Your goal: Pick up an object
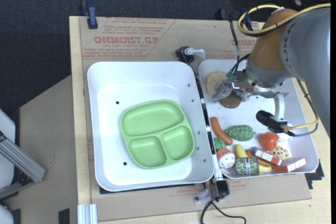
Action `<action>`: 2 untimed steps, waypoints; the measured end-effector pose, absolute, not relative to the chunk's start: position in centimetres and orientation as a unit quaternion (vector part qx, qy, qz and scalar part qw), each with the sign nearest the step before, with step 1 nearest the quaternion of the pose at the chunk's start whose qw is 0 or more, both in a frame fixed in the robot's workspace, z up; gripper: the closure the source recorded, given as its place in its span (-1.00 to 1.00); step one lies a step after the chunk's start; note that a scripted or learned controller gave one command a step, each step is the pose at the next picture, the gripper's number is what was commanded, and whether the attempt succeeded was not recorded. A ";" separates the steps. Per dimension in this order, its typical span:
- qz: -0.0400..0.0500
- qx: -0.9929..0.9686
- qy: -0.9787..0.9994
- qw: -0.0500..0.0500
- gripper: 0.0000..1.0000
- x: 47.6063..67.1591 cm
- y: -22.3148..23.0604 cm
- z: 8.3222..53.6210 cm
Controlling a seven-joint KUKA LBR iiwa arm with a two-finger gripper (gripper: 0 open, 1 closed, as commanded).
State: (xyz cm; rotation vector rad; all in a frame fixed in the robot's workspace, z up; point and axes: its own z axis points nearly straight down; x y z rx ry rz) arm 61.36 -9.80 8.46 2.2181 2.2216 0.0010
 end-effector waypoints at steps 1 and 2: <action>0.001 0.706 0.708 0.003 1.00 61.4 -9.8 9.5; 0.005 0.704 0.710 0.002 1.00 60.0 -1.2 19.1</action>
